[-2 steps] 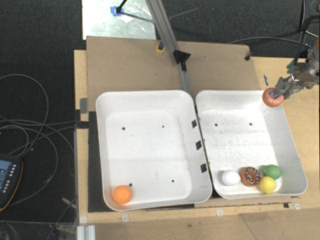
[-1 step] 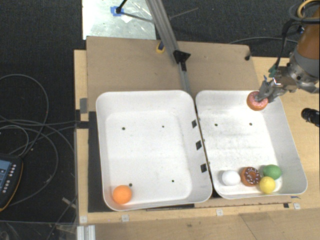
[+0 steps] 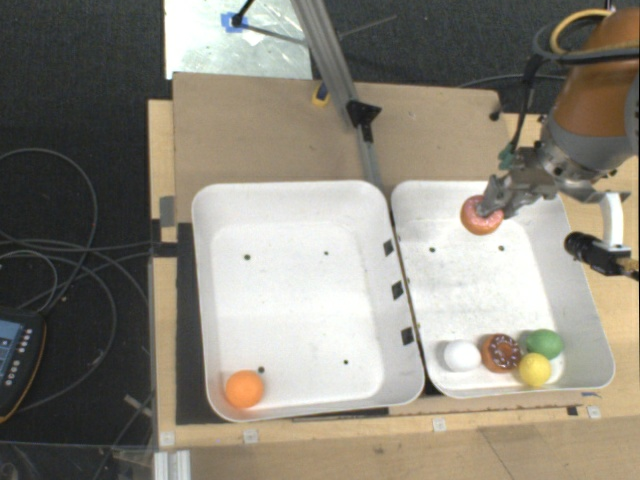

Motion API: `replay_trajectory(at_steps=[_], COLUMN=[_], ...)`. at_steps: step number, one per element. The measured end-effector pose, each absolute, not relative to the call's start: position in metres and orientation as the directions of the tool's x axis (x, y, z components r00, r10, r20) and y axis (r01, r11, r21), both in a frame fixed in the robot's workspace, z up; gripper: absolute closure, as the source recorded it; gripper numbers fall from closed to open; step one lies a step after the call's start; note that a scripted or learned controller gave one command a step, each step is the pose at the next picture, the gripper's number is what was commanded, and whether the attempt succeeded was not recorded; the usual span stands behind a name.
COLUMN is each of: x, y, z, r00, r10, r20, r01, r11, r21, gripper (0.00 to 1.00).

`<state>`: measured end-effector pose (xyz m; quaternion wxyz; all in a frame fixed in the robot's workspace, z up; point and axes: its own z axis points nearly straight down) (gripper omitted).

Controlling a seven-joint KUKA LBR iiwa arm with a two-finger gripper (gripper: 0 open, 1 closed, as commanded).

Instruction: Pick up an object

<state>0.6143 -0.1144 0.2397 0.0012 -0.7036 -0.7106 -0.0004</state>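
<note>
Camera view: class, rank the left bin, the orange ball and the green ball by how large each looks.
1. Left bin, by far the largest.
2. Orange ball.
3. Green ball, partly hidden by the yellow ball, so its place after the orange one is unsure.

You see a pink-frosted doughnut (image 3: 481,217) in the upper part of the right bin (image 3: 470,278), toward the frame's upper right, tilted and caught at its upper edge between the fingers of the gripper (image 3: 497,203). Whether it touches the bin floor cannot be told.
</note>
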Motion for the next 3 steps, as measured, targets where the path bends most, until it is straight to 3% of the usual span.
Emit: replay_trajectory(at_steps=[1,2,3], x=[0.606,0.586,0.586], y=[-0.057,-0.007,0.053], z=[0.249,0.245,0.243], r00=[-0.012,-0.010,-0.012], r10=[1.000,1.000,1.000], r20=[0.003,0.003,0.003], r01=[1.000,1.000,1.000], r11=[0.012,0.010,0.012], r21=[0.001,-0.001,0.001], gripper=[1.00,1.00,1.00])
